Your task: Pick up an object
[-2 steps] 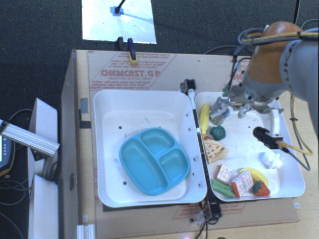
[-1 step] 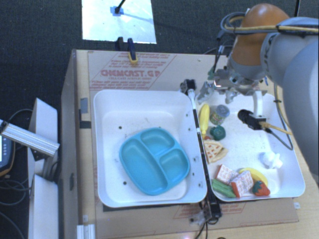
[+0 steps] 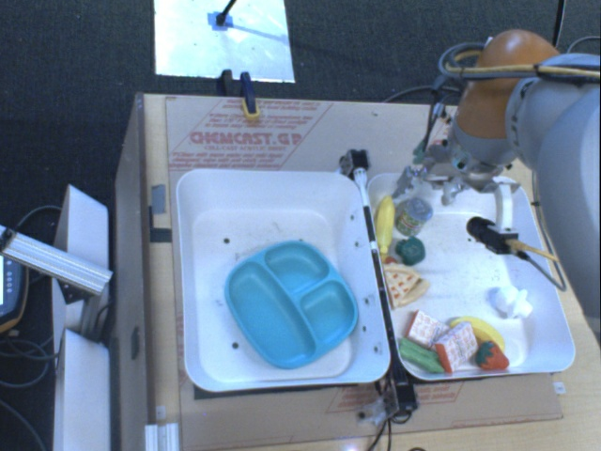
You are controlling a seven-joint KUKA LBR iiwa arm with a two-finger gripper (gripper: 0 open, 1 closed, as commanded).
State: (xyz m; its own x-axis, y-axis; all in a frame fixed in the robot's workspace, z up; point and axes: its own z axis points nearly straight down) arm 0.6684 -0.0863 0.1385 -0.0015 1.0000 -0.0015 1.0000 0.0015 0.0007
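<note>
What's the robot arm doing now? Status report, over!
End effector over right bin, far end. Can right by it, lying in the bin. Banana and green lump crowd the can.

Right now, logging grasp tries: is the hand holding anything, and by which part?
Cannot tell; the hand hangs just over the small silvery round can.

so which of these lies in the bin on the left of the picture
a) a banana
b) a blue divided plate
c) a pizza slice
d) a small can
b: the blue divided plate lies alone in the left-hand bin, while the pizza slice and the can sit with the other toy food in the right-hand bin.
</note>
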